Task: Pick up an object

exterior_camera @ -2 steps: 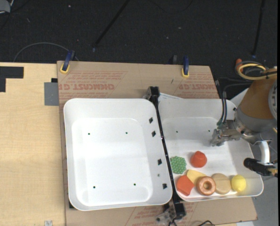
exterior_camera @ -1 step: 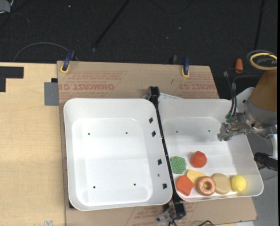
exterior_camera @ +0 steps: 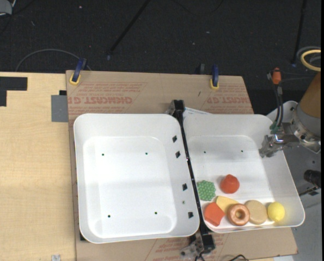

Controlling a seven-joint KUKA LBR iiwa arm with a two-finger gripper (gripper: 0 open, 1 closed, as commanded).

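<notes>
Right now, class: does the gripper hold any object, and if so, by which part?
Nothing is held. The gripper sits at the right bin's right rim, apart from the toys, such as the red ball, grouped at the near end.

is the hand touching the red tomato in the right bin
Apart. The camera view shows the hand over the right bin's far right rim, with bare white floor between it and the red tomato.
</notes>
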